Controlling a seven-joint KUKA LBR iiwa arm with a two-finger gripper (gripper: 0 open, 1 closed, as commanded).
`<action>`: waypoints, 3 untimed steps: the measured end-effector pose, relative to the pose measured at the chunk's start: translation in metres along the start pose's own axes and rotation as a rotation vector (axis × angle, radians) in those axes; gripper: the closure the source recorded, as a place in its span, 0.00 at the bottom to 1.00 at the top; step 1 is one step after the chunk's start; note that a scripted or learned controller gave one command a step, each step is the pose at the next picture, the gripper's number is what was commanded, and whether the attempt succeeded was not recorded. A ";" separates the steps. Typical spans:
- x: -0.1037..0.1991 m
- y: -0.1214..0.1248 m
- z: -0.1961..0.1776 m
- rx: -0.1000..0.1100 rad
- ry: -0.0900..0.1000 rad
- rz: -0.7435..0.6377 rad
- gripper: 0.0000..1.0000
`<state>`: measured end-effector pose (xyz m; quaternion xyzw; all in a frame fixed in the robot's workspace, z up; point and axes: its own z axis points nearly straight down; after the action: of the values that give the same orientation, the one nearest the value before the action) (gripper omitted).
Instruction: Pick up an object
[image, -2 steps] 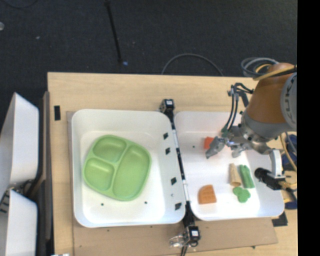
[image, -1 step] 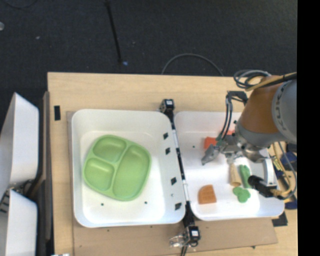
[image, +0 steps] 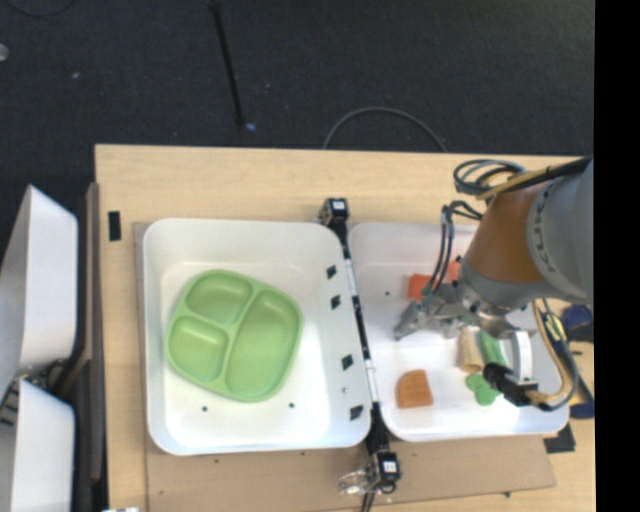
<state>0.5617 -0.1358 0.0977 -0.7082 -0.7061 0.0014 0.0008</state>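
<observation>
My gripper (image: 415, 320) hangs low in the right bin (image: 385, 260), reaching in from the right under the arm's orange band. A small orange-red piece (image: 418, 286) lies just behind it, partly hidden by the wrist. In front of it, near the bin's front wall, a brown-orange block (image: 414, 389) lies apart from the gripper. A tan piece (image: 469, 350) and green pieces (image: 486, 388) lie to the right of the gripper, under the arm. I see nothing held in the gripper.
The left bin (image: 160, 420) holds a green divided plate (image: 234, 334). A ridge with black clips (image: 352, 320) separates the two bins. Cables loop off the arm at the right. A white box (image: 40, 270) stands off the bench's left side.
</observation>
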 end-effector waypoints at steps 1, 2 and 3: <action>-0.001 0.001 -0.012 -0.003 0.001 0.004 1.00; 0.008 0.005 -0.062 -0.008 0.000 -0.006 1.00; 0.007 0.013 -0.124 -0.010 -0.001 -0.006 1.00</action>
<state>0.5755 -0.1289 0.2214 -0.7059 -0.7083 -0.0017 -0.0031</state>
